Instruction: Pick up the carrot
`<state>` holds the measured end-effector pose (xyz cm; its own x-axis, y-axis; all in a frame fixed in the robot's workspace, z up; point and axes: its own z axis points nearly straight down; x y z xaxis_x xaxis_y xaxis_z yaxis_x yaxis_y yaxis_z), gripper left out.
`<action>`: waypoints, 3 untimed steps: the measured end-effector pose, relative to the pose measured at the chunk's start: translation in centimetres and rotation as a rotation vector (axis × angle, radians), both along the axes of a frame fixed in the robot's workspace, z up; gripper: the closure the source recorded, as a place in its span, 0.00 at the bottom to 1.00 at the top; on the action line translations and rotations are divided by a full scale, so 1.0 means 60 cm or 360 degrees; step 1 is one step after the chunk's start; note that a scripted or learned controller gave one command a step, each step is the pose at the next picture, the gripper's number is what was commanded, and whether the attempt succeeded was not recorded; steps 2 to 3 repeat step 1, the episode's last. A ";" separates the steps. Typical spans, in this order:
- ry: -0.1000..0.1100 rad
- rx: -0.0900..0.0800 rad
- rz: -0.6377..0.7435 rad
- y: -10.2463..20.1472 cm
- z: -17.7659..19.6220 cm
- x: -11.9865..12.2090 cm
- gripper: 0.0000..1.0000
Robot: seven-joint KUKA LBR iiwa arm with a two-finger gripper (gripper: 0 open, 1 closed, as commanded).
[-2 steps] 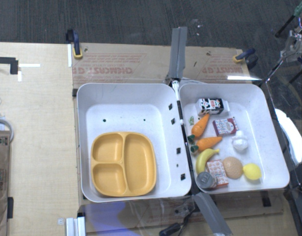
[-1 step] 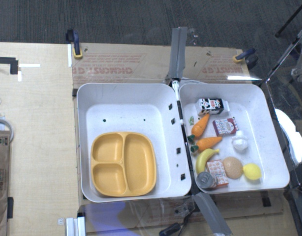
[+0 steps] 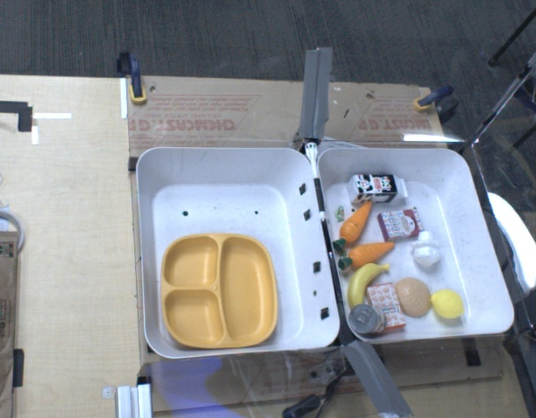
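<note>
Two orange carrots with green tops lie in the right bin [image 3: 464, 190]. One carrot [image 3: 356, 220] is tilted, its tip pointing up and right toward a black-and-white carton [image 3: 374, 186]. The other carrot [image 3: 369, 254] lies nearly flat just below it, its green top at the bin's left wall. The two are close together near that wall.
The right bin also holds a banana [image 3: 366, 281], a red packet [image 3: 399, 225], a white object [image 3: 425, 252], a tan round item [image 3: 414, 296], a lemon [image 3: 447, 304], a small box [image 3: 385, 307] and a grey can [image 3: 364, 320]. A yellow divided plate [image 3: 220, 290] sits in the left bin [image 3: 224, 172].
</note>
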<state>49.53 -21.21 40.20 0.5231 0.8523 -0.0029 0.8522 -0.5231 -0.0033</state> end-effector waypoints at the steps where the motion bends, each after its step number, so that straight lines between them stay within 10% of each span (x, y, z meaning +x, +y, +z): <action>1: 0.0001 -0.0001 -0.0091 -0.003 -0.001 0.080 1.00; 3: 0.0001 -0.0001 -0.0091 -0.003 -0.001 0.080 1.00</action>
